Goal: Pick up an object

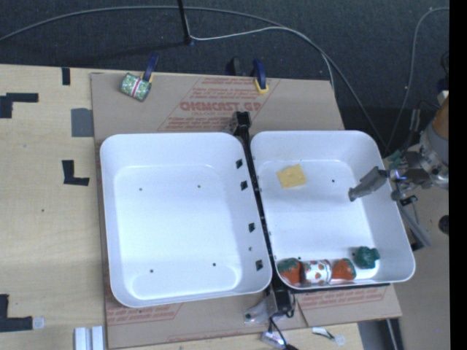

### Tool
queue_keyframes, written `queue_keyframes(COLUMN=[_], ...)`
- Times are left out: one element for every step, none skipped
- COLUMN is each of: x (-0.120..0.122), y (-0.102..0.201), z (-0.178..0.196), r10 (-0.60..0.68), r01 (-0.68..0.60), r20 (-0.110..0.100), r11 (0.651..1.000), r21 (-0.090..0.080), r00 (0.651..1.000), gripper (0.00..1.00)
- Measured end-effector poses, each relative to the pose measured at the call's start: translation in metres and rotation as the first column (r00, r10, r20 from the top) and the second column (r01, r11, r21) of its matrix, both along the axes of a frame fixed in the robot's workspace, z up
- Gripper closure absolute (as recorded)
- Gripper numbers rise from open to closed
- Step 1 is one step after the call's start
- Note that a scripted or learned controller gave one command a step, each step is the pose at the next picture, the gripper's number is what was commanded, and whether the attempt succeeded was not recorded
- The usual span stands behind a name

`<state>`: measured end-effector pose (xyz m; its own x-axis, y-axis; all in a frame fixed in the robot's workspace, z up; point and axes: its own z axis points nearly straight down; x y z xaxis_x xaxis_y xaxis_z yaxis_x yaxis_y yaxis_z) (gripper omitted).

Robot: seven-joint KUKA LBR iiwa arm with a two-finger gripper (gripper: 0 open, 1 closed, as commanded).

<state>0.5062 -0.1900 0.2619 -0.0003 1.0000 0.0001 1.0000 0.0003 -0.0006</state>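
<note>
The right bin (321,224) holds a flat yellow square piece (292,176) near its back left. Along its front wall lie a red and green object (290,270), a white and red one (316,272), an orange one (343,270) and a green and white one (365,257). My gripper (364,187) reaches in over the bin's right rim, tilted down to the left. It hangs to the right of the yellow piece, well apart from it, and above the row at the front. Nothing shows in its grasp.
The left bin (175,217) stands beside the right one, joined by a black divider (252,203). A small green patterned block (136,86) and two blue clamps (151,65) (259,75) sit at the cardboard's back edge. Cables run behind.
</note>
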Motion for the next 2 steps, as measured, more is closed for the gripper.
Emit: queue_keyframes(x=[0.049,0.112], y=[0.001,0.058], z=[-0.069,-0.182], r10=[0.002,0.005], r01=[-0.002,-0.005], r20=[-0.003,-0.006], r11=[1.0,1.0], r21=[0.001,0.002], r00=[1.0,1.0], gripper=[0.0,0.0])
